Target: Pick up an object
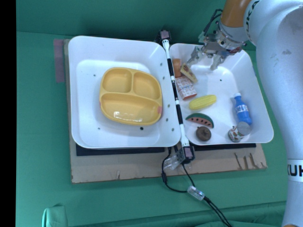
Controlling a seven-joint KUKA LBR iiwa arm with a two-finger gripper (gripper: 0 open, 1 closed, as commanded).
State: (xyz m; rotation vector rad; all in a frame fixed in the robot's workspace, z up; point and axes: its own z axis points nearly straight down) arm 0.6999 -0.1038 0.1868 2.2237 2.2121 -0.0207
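Seen from above at a slant, a green bench carries two shallow white bins side by side on a brown cardboard sheet (118,167).

The left bin (85,51) holds a yellow divided plate (131,96) with three compartments, lying near the bin's middle.

The right bin (258,84) holds the small toy foods. Along its left edge, from far to near: an orange carrot-like piece (176,66), a tan wedge (188,73) touching it, and an orange-and-white packet (186,88) just below. Toward the middle lies a yellow corn cob (202,101), and nearer the front edge a watermelon slice (200,119) with a round brown cookie (204,133) beside it. Along the right edge a blue bottle (242,109) with a white cap lies on its side, and a small tin can (238,132) sits in the front right corner.

A black-and-white striped bar (172,86) runs between the bins, and a cable (199,195) trails off the cardboard's front edge.

The grey arm with its orange band (241,1) reaches in over the far right corner. The gripper (204,59) hangs above the far edge of the right bin, fingers spread apart and grasping nothing. Its left fingertip (193,56) is just beside the tan wedge and carrot piece, which crowd together against the bin's left wall.
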